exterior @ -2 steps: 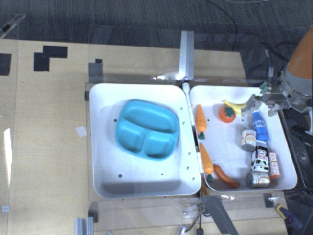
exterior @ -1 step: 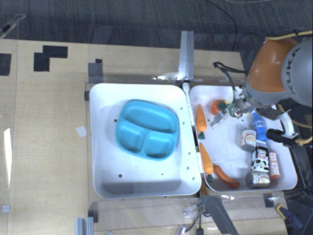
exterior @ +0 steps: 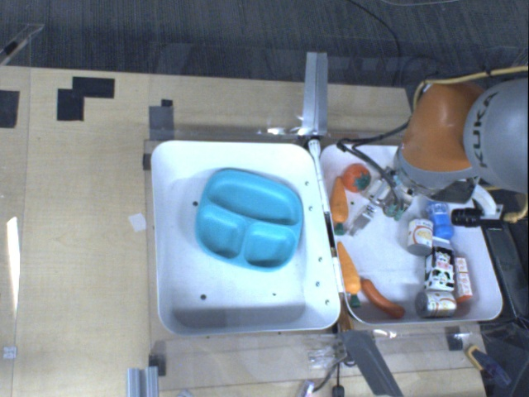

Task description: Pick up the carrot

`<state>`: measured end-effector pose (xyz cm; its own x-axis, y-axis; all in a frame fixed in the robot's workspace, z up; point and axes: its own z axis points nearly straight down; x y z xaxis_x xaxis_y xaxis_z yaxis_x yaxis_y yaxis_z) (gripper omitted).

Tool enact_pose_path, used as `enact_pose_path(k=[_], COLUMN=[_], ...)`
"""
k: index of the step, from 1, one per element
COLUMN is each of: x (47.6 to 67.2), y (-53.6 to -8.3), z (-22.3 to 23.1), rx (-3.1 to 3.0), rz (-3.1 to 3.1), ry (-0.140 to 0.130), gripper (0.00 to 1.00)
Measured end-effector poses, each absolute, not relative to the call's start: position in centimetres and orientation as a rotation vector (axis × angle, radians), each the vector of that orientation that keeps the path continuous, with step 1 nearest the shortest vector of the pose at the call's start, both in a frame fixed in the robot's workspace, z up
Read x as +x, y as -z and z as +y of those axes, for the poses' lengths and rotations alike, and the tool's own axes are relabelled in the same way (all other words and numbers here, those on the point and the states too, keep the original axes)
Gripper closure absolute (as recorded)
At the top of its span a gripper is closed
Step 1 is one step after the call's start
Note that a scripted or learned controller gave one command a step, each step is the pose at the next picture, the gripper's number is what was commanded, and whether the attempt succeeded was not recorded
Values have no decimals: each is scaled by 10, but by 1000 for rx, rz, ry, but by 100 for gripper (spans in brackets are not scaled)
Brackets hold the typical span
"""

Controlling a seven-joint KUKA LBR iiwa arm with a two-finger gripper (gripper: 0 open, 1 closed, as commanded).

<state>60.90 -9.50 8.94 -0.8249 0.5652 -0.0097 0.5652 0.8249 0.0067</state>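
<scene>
Lying close along the left wall of the right bin, the carrot pointed its thin end toward the gripper, which hung just beyond that end, and I could not tell if it was open or closed.

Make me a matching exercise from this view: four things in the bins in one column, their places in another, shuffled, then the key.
Things:
1. blue tray
2. carrot
3. red sausage
4. gripper

Places:
A. near front edge of right bin
B. beside the divider, upper left of right bin
C. over right bin, just right of the carrot
D. middle of left bin

Pairs: 1-D, 2-B, 3-A, 4-C
</scene>
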Motion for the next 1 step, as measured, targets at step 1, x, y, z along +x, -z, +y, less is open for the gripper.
enact_pose_path(k=[1], x=[612], y=[-102], z=[-93], rx=[924], rz=[2986], ry=[-12], gripper=[100])
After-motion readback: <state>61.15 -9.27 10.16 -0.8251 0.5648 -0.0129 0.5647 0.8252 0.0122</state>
